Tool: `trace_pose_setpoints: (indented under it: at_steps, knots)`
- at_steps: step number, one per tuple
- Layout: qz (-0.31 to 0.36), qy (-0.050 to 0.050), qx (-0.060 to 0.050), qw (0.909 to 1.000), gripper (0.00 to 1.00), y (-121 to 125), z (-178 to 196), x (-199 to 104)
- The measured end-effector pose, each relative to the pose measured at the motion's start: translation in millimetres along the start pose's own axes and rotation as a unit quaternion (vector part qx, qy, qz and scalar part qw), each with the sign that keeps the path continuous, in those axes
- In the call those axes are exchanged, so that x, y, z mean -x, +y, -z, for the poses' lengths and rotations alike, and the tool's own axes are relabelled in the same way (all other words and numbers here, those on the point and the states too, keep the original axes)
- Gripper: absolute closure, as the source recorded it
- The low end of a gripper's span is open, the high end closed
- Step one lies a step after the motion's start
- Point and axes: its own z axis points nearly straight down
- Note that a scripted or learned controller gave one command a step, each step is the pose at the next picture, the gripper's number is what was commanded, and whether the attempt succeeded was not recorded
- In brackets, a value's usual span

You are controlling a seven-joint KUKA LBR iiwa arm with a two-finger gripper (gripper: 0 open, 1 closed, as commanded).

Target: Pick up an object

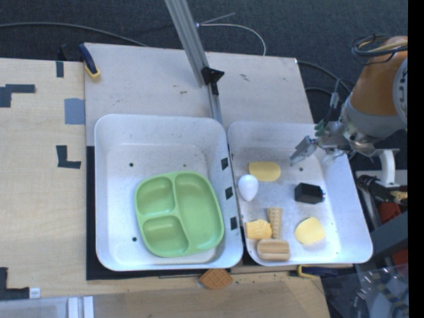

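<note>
Fingers (301, 152) of mine hang apart with nothing between them over the right bin (348, 177), because the black block (309, 193) lies just below them, ungrasped.

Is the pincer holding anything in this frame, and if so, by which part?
Nothing is held. The pincer hangs over the right bin with nothing between its fingers, apart from the black block.

We see a thick rounded arm (377, 91), orange above a grey wrist, black cables looping over it, ending in a small grey metal pincer (306, 149).
</note>
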Motion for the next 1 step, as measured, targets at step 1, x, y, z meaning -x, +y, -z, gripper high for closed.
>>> trace_pose_setpoints:
  at_steps: [1]
  knots:
    - [0.0,0.0,0.0,1.0,0.0,0.0,0.0,0.0]
